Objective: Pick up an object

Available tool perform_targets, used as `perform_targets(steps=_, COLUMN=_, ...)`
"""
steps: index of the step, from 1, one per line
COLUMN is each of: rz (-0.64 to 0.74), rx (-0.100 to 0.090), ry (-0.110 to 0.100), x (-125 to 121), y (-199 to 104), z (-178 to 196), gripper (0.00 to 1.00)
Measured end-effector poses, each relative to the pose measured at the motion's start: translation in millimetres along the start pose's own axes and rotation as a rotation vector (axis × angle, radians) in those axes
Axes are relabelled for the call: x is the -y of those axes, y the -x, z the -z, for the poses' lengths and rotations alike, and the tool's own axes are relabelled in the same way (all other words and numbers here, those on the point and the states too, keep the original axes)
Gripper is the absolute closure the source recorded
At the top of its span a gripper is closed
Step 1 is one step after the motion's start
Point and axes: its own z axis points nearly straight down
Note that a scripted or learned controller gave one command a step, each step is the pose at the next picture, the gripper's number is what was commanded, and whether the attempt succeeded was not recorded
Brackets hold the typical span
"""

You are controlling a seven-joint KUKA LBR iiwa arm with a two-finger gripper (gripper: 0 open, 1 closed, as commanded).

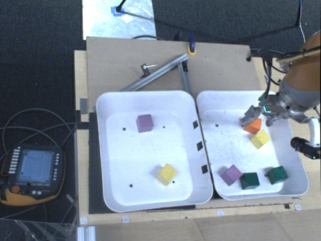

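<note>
Hand (254, 115) low over orange cube (253, 126) in right bin (296, 185).
Orange chosen: nearest, yellow cube (260, 139) just beside. Can't tell whether I'm open or closed.

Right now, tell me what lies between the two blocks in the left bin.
Bare white floor of the left bin separates the purple block from the yellow block.

The arm (306, 69) runs off the picture's right edge, so most of it is cut away. The gripper (256, 115) overlaps the top of the orange block (253, 126) near the right bin's (220, 102) far edge, and whether it grips the block is too small to tell
</note>
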Motion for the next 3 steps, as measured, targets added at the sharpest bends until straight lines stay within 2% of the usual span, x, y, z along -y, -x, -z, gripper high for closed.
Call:
perform_targets(steps=1, rz=-0.002, rx=0.0, ry=-0.006, x=10.3, y=1.0, z=-55.2, gripper=0.0)
perform_targets(steps=2, rz=0.0, rx=0.005, ry=0.016, x=4.6, y=1.8, z=-84.6, gripper=0.0)
perform_targets(steps=3, rz=0.0, rx=0.002, ry=0.005, x=8.0, y=1.4, z=-80.4, gripper=1.0)
